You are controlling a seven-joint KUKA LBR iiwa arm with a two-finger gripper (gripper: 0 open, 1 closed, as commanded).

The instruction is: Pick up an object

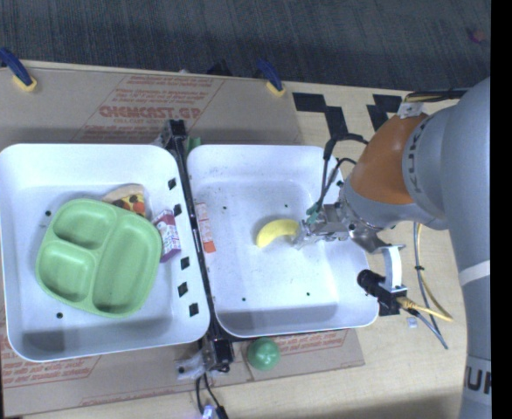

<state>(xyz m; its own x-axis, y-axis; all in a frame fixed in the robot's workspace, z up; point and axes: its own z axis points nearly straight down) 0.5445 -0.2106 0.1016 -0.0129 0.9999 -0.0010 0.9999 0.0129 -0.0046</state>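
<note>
A yellow banana (275,231) lies in the middle of the right bin (238,308). My gripper (306,231) is down in that bin at the banana's right end, touching or nearly touching it. The grey arm with its orange band (387,168) reaches in from the right above the bin's right wall. Whether the banana sits between the fingers is too small to make out.
The left bin (16,321) holds a green divided plate (99,256), a pizza-like toy (129,201) behind it and a small purple packet (168,234). An orange-white packet (203,227) lies by the bins' divider. A green ball (262,353) rests on the cardboard in front of the right bin.
</note>
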